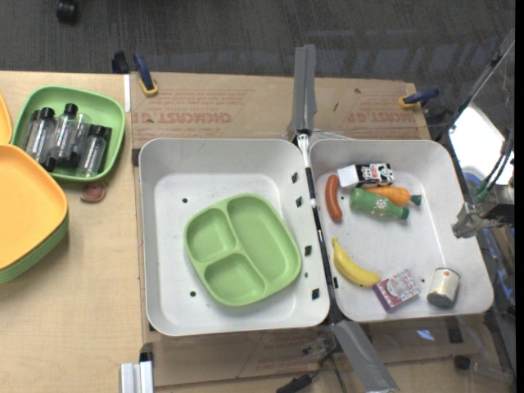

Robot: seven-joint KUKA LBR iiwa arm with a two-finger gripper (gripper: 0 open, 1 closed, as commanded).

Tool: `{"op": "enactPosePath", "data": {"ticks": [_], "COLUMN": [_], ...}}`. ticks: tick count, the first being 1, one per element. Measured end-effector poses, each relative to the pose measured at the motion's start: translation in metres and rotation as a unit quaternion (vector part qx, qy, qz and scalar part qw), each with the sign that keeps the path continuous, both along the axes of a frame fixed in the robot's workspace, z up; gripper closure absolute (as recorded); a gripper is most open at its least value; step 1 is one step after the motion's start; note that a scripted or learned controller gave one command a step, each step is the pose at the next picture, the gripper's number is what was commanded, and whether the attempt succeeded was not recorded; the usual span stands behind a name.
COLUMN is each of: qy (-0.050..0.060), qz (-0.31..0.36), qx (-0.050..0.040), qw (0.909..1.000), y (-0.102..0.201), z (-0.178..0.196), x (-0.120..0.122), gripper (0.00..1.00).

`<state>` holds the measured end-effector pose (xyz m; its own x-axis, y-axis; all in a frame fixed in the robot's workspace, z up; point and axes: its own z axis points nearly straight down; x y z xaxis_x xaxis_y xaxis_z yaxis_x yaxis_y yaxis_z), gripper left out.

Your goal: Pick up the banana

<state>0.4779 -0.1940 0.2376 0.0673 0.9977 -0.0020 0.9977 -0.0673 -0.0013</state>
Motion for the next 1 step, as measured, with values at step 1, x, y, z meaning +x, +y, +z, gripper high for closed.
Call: {"op": "enactPosePath", "data": {"ticks": [1], "qy": [0.0], "qz": [0.028], "qx": [0.0003], "qw": [0.9996], "y": [-0.0236], "z": [0.0314], "x": [-0.0001], "gripper": [1.0]}}
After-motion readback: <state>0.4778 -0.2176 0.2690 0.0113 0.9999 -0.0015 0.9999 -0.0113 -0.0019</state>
